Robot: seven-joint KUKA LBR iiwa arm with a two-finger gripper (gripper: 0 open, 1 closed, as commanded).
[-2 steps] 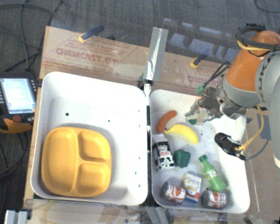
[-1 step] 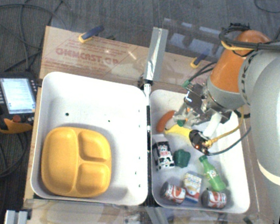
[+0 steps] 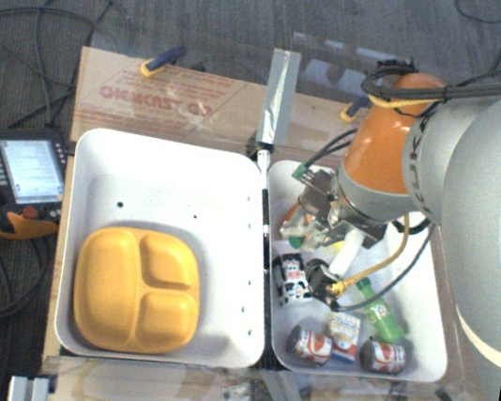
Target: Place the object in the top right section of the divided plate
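Observation:
The yellow divided plate (image 3: 136, 290) lies in the front left of the left bin (image 3: 170, 167), with nothing in its three sections; its top right section (image 3: 171, 262) is the small one nearest the bin's middle. My gripper (image 3: 307, 233) is down in the back left part of the right bin (image 3: 429, 353), under the orange wrist band, among several small items. A black-and-white patterned pack (image 3: 290, 279) lies just in front of it. The wrist hides the gripper's tips, and no object is seen held.
Along the right bin's front wall lie a red-and-white can (image 3: 310, 345), a small pale carton (image 3: 343, 332) and a second can (image 3: 384, 356), with a green bottle (image 3: 381, 318) behind them. A pendant (image 3: 16, 170) rests left of the bench.

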